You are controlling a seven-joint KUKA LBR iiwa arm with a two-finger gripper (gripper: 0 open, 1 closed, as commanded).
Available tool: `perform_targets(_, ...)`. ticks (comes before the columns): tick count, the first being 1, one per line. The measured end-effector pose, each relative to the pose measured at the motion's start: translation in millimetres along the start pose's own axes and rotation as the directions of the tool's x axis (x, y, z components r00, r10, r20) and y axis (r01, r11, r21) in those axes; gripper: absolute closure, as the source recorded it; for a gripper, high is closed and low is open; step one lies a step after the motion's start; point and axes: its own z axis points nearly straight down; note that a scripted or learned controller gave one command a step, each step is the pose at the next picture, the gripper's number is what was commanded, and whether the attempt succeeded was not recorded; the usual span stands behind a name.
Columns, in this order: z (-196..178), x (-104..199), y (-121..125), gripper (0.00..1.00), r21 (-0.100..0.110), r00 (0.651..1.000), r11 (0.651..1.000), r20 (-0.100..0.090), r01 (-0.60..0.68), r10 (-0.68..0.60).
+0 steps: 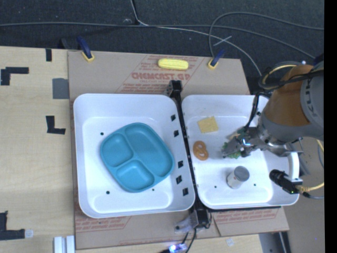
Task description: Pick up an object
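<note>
Currently the pretzel (200, 151) lies in the right bin (263, 196), near its left wall, w/ the gripper (231, 147) just beside it; jaw state can't be told, nothing visibly held. Risk: approx. aim nudges the pretzel aside, or snags the grey cup (238, 176).

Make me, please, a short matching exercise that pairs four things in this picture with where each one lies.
Things:
1. blue divided plate
2. yellow corn cob
3. pretzel
4. grey cup

Places:
A. on the cardboard behind the bins
B. right bin, near the front wall
C. left bin
D. right bin, by the divider

Pairs: 1-C, 2-A, 3-D, 4-B
</note>
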Motion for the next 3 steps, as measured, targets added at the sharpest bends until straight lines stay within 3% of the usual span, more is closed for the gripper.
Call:
perform_targets(2,-99.3,10.3,3.4,1.0,-0.002,1.0,1.0,0.0,0.002,-0.002)
perform_targets(3,-101.3,63.0,-10.8,1.0,0.004,1.0,1.0,-0.003,0.005,-0.005)
